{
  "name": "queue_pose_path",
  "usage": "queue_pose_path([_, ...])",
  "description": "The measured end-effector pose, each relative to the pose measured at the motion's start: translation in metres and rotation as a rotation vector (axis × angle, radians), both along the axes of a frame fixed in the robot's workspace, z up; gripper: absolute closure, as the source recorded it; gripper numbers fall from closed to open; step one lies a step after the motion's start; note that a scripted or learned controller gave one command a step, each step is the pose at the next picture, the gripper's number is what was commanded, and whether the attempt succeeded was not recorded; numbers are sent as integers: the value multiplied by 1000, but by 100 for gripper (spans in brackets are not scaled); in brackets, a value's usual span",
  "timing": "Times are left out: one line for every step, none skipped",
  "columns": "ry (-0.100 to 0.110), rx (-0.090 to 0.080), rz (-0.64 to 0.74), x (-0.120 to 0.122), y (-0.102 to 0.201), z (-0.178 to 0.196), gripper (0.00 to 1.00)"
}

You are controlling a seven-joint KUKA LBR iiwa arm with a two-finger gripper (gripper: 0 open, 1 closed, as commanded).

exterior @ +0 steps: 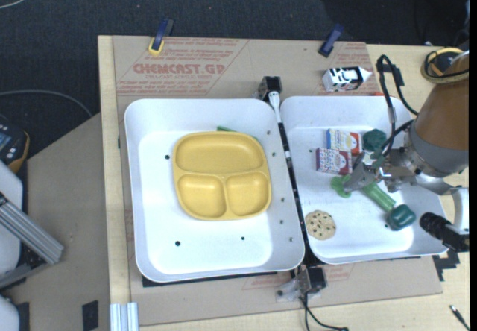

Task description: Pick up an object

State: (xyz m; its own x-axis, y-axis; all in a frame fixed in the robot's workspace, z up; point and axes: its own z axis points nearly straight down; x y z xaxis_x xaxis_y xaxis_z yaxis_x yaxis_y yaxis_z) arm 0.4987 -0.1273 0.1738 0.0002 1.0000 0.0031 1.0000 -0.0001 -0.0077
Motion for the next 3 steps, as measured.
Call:
queue_pose_path([-1, 0, 0, -1, 8, -61, 0])
queue_pose_path([-3, -1, -1, -1, 8, -91, 0])
queue_pose_path([-7, -3, -2, -1, 8, -79, 100])
